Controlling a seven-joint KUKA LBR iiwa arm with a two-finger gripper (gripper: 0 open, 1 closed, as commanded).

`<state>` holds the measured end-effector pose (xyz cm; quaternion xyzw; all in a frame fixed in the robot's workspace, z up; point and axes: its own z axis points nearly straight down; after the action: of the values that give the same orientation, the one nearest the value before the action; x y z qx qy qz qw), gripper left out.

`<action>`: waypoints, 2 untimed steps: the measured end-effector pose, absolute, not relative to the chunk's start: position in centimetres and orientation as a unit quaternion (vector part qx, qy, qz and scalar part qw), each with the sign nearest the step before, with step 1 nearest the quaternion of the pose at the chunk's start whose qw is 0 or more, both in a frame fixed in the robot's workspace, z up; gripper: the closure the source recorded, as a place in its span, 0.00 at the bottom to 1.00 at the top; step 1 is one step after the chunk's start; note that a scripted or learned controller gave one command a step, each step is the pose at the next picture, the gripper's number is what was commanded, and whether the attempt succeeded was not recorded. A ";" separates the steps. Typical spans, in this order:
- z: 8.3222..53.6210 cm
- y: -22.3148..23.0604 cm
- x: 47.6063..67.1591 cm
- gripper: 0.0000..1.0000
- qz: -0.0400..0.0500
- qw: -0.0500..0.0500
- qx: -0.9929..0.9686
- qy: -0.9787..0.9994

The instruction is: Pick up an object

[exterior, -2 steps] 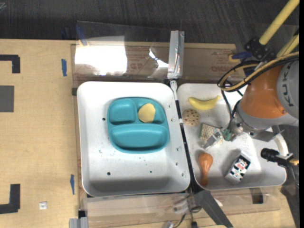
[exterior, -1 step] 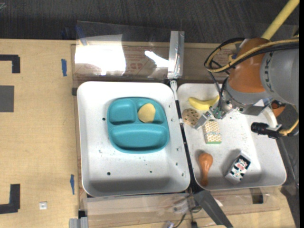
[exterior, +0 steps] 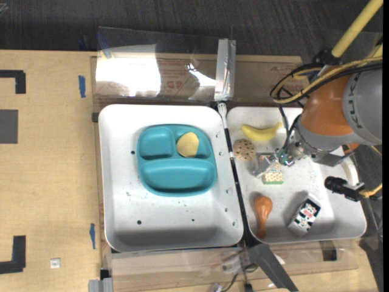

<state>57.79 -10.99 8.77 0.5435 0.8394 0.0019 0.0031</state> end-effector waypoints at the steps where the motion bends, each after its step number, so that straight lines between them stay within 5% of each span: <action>1: 9.9 -11.1 58.0 1.00 0.003 0.006 0.544 0.839; 2: 18.7 -2.6 57.9 1.00 0.003 0.002 0.603 0.798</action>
<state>57.86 -2.57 18.74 0.6031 0.7977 0.0030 0.0021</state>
